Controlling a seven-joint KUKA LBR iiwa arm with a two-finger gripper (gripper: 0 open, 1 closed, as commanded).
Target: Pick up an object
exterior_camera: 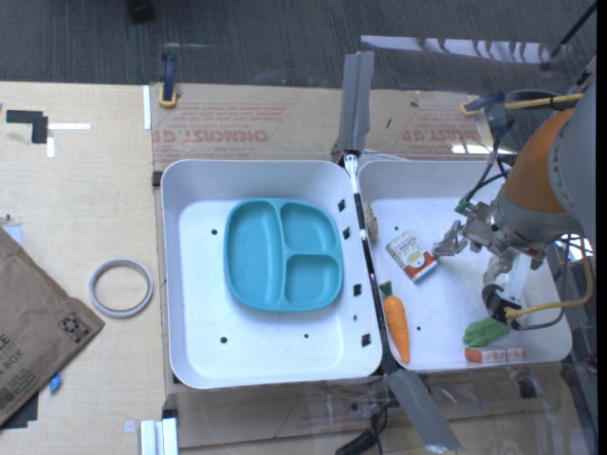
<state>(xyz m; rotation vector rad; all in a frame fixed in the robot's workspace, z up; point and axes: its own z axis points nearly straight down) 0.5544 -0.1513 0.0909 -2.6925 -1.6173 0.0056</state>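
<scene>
Small carton (411, 255) mid right bin (429, 347), open floor around, just left of gripper (449, 245); grip state impossible to tell.

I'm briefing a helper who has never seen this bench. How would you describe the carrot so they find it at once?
Start at the right-hand white bin. Follow its left wall toward the near edge: the carrot lies along it. It is plain orange and tapered, unlike the small printed carton farther up and the green item near the opposite side.
</scene>
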